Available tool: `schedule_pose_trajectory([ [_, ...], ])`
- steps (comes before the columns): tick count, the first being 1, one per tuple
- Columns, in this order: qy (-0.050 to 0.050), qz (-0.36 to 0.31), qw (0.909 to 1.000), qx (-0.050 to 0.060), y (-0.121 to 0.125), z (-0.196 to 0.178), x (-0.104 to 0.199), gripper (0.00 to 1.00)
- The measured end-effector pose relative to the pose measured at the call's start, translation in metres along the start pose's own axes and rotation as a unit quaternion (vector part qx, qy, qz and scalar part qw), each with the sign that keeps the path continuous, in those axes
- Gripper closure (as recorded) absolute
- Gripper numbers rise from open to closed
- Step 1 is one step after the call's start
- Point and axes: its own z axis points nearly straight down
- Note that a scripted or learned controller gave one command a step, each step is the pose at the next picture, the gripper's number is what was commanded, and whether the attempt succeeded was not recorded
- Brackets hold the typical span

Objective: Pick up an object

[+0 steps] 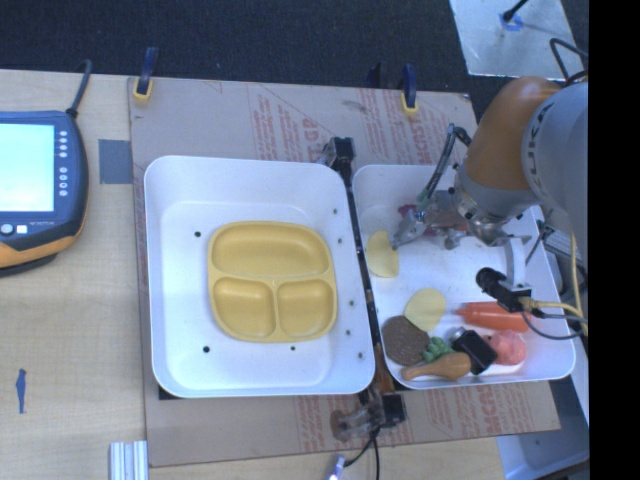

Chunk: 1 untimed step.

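My gripper (408, 230) hangs low over the back left part of the right bin (420, 180), reaching in from the grey and orange arm (510, 148). A pale yellow food piece (381, 255) lies just below and left of it, by the bin's left wall; whether they touch is unclear. Other toy foods lie at the bin's front: a yellow slice (426, 308), a brown patty (404, 339), a green piece (435, 348), a tan drumstick (440, 369), an orange carrot (492, 316) and a pink piece (510, 348). I see nothing held.
The left bin (170, 268) holds a yellow divided plate (272, 280). A pendant with a screen (35, 183) lies at the bench's left. A black block (475, 351) lies among the foods. Cables (545, 308) run along the right bin's right side.
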Motion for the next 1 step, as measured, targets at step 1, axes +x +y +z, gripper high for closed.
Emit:
schedule_pose_trajectory([
  [1, 0.001, 0.001, 1.0000, -0.002, 0.0472, 0.0024, -0.0156, 0.00],
])
